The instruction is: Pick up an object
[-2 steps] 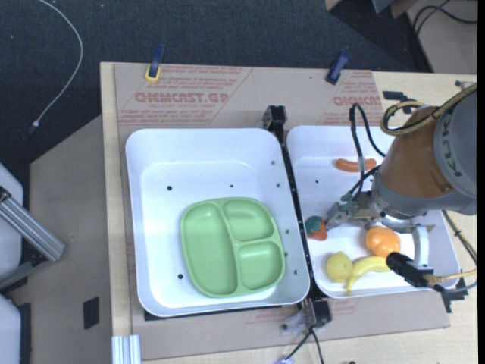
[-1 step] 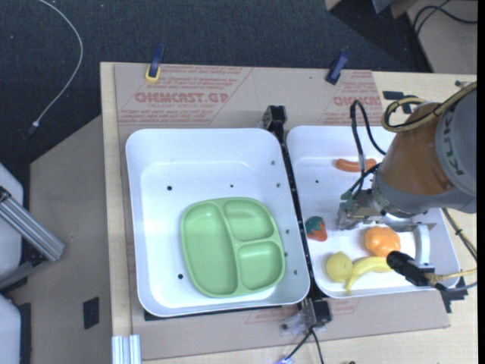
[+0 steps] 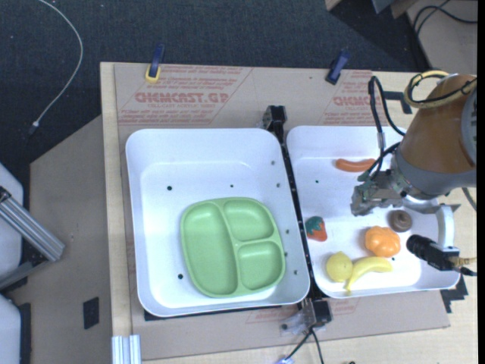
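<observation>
The right bin (image 3: 303, 145) holds several toy foods. An orange carrot (image 3: 355, 164) lies near its back, and a red and green strawberry (image 3: 315, 228) sits by its left wall. An orange pepper (image 3: 382, 240) rests toward the front, with a brown round piece (image 3: 400, 220) just behind it. A yellow lemon (image 3: 339, 265) and a yellow banana (image 3: 368, 269) lie at the front edge. My gripper (image 3: 369, 199) hangs low over the middle of this bin, between the carrot and the pepper. Nothing shows between its fingers.
The left bin (image 3: 151, 158) holds a green divided plate (image 3: 230, 244). A black clamp (image 3: 274, 117) sits at the back where the bins meet. Blue and yellow clips (image 3: 154, 64) hold the cardboard sheet at the rear. Cables (image 3: 377, 105) hang beside the arm.
</observation>
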